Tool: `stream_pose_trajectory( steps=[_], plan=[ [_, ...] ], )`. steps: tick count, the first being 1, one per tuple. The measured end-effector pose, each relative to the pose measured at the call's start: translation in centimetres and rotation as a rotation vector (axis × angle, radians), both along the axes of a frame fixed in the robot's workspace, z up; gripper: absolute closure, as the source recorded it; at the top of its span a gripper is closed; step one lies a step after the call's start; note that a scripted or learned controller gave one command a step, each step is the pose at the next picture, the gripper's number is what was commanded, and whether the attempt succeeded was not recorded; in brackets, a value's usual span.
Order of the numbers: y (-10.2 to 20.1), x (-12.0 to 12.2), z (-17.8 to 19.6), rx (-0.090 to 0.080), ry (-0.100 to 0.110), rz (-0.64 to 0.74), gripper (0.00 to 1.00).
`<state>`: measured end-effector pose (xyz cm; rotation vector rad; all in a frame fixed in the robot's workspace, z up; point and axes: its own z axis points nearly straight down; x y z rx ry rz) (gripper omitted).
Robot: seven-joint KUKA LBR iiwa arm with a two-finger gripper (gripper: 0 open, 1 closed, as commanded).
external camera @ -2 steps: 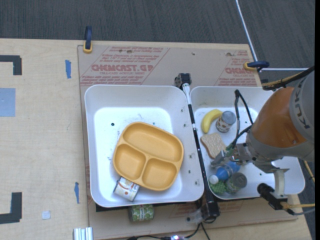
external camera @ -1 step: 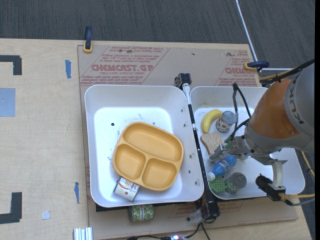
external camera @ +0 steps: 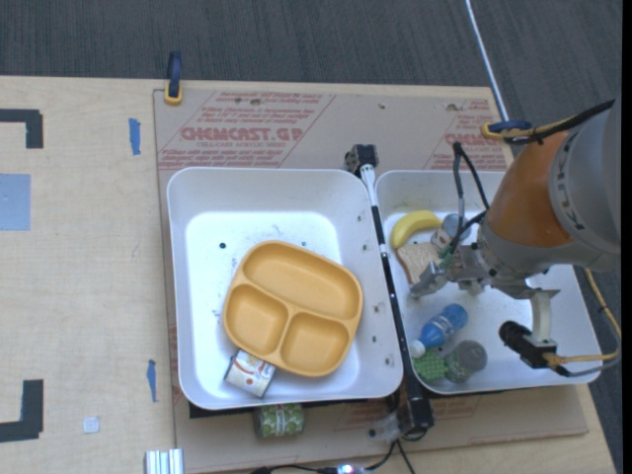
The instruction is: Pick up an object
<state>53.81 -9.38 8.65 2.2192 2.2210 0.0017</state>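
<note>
My gripper [external camera: 435,276] hangs low in the right bin [external camera: 578,363], near its left side. It is right at the lower edge of a tan slice of bread [external camera: 416,256]. A yellow banana [external camera: 413,227] lies just behind the bread. In front of the gripper lie a small blue bottle with a white cap [external camera: 439,328], a grey round thing [external camera: 466,357] and a green meshed thing [external camera: 430,367]. Nothing shows between the fingers.
The left bin [external camera: 197,265] holds an orange three-part plate [external camera: 292,307] with a small white carton [external camera: 249,373] against its front edge. A green can [external camera: 280,421] lies on the bench in front of that bin. The grey arm with its orange band [external camera: 528,205] covers the right bin's back right.
</note>
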Motion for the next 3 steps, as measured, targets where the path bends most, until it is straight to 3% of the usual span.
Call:
stream_pose_trajectory(
  steps=[1, 3],
  plan=[
    [-0.1, -2.6, 0.0, 0.0, -0.004, 0.0, 0.0],
    [0.0, -4.2, 0.1, 0.0, -0.007, 0.0, 0.0]
  ],
)
